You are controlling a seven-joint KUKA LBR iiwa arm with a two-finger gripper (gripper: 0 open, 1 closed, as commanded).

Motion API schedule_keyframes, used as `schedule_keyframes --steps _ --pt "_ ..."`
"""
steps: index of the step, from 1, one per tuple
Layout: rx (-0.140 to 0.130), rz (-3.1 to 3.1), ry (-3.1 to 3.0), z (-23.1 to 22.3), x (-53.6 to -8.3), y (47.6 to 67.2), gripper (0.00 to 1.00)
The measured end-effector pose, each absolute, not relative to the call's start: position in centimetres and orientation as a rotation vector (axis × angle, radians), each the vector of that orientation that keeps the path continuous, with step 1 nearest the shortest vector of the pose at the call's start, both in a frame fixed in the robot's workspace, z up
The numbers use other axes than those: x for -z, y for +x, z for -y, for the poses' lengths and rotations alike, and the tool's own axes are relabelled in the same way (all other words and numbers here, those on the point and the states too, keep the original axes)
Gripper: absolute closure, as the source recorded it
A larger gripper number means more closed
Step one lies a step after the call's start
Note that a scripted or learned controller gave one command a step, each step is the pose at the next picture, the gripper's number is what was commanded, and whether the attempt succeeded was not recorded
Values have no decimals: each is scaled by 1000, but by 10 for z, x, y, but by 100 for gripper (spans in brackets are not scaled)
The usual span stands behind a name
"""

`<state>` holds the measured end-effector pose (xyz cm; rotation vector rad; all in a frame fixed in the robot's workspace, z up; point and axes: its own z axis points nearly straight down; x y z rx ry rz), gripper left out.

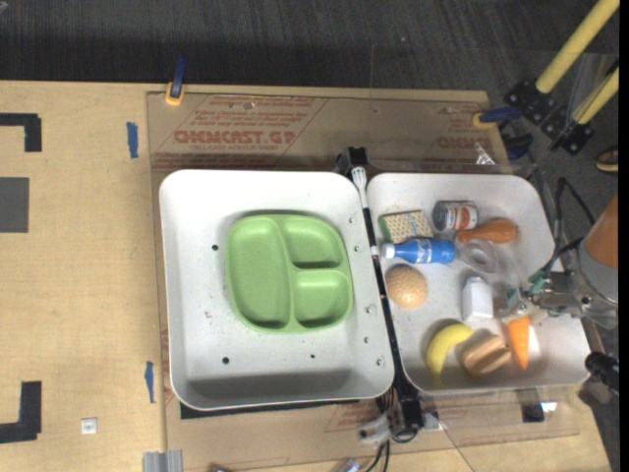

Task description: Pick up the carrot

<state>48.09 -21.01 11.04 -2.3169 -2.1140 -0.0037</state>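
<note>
Carrot [518,343] — right bin's [536,197] near corner

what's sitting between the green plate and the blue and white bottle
In the camera view, the green plate and the bottle are separated by bare bin floor and the bins' adjoining rims.

One fixed camera above the bench [79,214], angled downward, both white bins [187,293] framed

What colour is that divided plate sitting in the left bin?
Light green. The divided plate has three compartments and shows clearly in the camera view, against the white left bin.
</note>
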Motion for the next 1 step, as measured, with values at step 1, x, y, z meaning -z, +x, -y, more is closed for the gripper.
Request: schedule_keyframes --steps 1 --pt "27 2119 -2368 145 -106 527 100"
